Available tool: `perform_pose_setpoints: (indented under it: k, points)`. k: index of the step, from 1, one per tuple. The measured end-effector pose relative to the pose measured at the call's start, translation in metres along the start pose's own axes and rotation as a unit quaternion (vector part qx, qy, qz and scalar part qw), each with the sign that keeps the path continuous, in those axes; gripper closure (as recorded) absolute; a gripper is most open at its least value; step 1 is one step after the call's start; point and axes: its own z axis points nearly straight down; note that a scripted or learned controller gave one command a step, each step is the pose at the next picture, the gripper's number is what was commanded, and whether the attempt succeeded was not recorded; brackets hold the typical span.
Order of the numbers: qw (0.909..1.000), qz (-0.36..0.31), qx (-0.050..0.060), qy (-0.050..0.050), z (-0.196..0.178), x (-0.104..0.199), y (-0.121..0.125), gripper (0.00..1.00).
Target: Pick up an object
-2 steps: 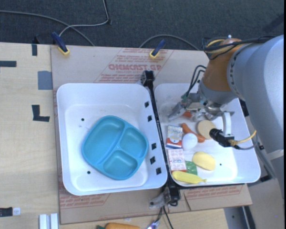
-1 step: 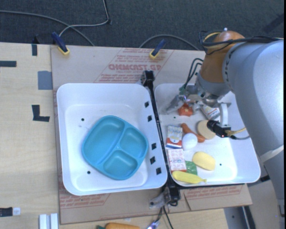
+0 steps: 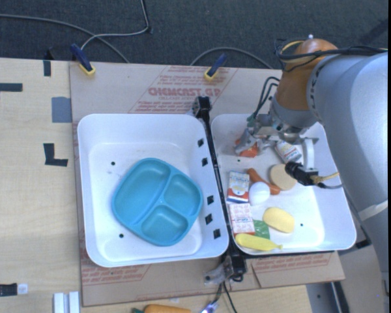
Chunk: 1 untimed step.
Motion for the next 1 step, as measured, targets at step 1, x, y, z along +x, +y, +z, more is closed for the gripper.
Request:
perform_pose_setpoints:
  k: [1]
  points:
    - [1.0000,0.000,0.000,0.002,-0.0897,0.0679,-0.0224,1.00]
